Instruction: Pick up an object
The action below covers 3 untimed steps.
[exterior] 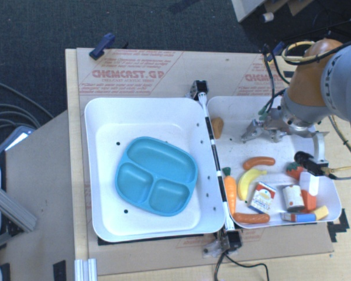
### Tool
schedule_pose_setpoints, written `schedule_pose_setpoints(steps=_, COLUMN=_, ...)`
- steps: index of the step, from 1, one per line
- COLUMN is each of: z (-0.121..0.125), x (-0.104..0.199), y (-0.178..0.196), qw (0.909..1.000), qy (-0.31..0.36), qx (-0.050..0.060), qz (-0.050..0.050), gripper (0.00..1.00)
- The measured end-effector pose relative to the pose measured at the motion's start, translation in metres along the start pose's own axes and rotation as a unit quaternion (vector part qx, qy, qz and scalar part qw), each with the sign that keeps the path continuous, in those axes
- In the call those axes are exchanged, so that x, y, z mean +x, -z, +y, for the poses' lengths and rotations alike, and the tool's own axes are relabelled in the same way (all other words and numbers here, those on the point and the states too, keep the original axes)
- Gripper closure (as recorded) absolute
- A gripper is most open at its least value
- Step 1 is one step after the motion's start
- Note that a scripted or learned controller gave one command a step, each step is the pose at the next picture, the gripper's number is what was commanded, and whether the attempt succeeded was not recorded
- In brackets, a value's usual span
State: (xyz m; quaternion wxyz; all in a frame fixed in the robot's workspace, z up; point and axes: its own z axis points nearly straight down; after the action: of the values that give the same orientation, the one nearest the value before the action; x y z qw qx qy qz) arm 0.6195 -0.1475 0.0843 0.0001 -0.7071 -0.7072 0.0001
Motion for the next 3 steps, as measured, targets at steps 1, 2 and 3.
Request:
schedule_pose_setpoints(steps=1, z=0.001, x=0.0, y=0.01, qw=1.0, qy=0.0, qx=-0.001, qz=0.0, gripper=1.0)
schedule_pose_setpoints(steps=2, z=0.001, x=0.0, y=0.01, qw=1.0, qy=0.0, qx=-0.001, qz=0.0, gripper=0.0)
schedule_pose_setpoints(steps=3, z=0.001, x=0.0, y=0.021, qw=1.0, qy=0.0, qx=-0.002, qz=-0.001, gripper=1.0)
